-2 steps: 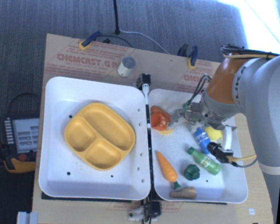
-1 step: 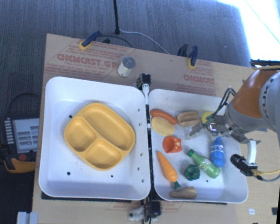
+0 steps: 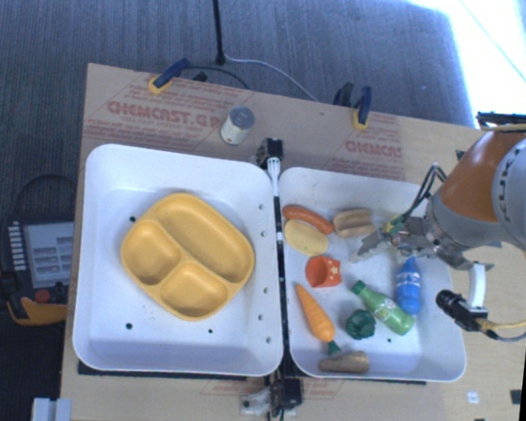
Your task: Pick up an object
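Note:
The right bin (image 3: 434, 361) holds several toy foods. There is a blue bottle (image 3: 408, 284), a green bottle (image 3: 384, 307), a carrot (image 3: 314, 313), a red-orange piece (image 3: 324, 272) and a dark green piece (image 3: 360, 323). A brown piece (image 3: 346, 362) lies at the front. A sausage (image 3: 307, 219), a bun (image 3: 353, 222) and a pale yellow piece (image 3: 306, 240) lie at the back left. My gripper (image 3: 375, 242) hangs over the bin's back half, just right of the bun and up-left of the blue bottle. Its fingers look open with nothing between them.
The left bin (image 3: 90, 317) holds a yellow divided plate (image 3: 187, 255). A small grey cap (image 3: 238, 125) and two clamps sit on the board behind the bins. A black cable part (image 3: 459, 310) hangs off the arm over the right bin's right rim.

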`<action>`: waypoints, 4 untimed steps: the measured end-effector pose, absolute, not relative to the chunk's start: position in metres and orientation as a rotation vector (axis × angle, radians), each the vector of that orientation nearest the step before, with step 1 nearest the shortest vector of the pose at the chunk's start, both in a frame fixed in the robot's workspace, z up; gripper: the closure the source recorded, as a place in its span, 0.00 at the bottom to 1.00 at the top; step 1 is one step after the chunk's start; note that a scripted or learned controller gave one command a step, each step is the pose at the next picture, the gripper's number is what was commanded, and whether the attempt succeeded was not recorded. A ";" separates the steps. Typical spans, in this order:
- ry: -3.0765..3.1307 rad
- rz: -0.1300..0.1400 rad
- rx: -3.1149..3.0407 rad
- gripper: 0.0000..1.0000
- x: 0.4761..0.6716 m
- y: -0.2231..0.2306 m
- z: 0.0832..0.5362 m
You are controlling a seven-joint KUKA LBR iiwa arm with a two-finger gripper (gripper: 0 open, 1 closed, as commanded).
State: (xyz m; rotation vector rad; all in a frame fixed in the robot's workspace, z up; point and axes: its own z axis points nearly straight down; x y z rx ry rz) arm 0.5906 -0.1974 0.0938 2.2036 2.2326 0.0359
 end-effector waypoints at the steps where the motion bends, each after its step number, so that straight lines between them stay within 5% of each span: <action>1: 2.243 0.036 2.210 0.00 0.578 -0.201 0.094; 3: 2.246 0.042 2.208 0.00 0.571 -0.202 0.094; 4: 2.221 0.022 2.196 1.00 0.571 -0.212 0.105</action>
